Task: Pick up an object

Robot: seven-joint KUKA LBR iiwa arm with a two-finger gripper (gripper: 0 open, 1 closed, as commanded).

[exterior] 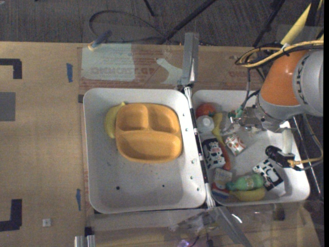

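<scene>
Banana (250, 194), possibly beneath green bottle (247, 182)

Two white bins sit side by side on the bench. In the left bin (97, 184) an orange sectioned tray (149, 133) lies toward the far side, with a yellow banana (110, 121) tucked against its left edge. The right bin (298, 189) is crowded: a red ball (205, 109), a small white bottle (205, 123), a green bottle (247, 182), a yellow banana-like piece (249, 194). The gripper (247, 121) hangs over a small red-and-white carton (235, 144).
</scene>
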